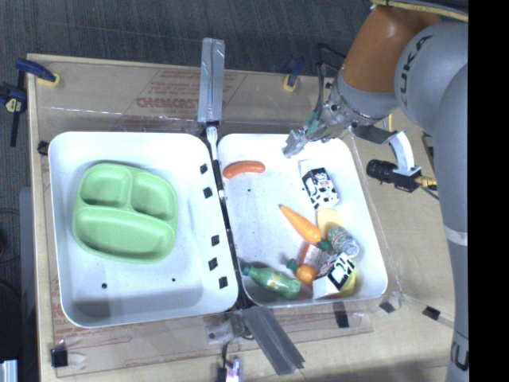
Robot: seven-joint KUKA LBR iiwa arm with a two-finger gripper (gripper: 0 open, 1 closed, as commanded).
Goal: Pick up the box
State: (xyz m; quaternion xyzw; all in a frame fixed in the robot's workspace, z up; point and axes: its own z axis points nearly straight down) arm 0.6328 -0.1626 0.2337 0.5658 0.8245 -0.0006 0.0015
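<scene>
A grey robot arm (433,70) with an orange band reaches in from the right over 2 shallow white bins on a wooden bench (119,94). Its gripper (296,143) hangs above the far edge of the right bin (262,213), nothing visible between its fingers; how wide they stand cannot be told from this angle. Just below and right of the gripper, apart from it, lies the box (320,187), a small carton with a black-and-white cow pattern, flat on the bin floor near the right wall. A sausage (243,168) rests at the bin's far left corner. A carrot (301,224) lies diagonally mid-bin, and beyond it, at the near right corner, sit a green bottle (273,279), a small orange piece (305,274), a can (340,240) and a second black-and-white carton (341,270), crowded together. The left bin (71,289) holds 1 green divided tray (126,211) with 3 compartments.
</scene>
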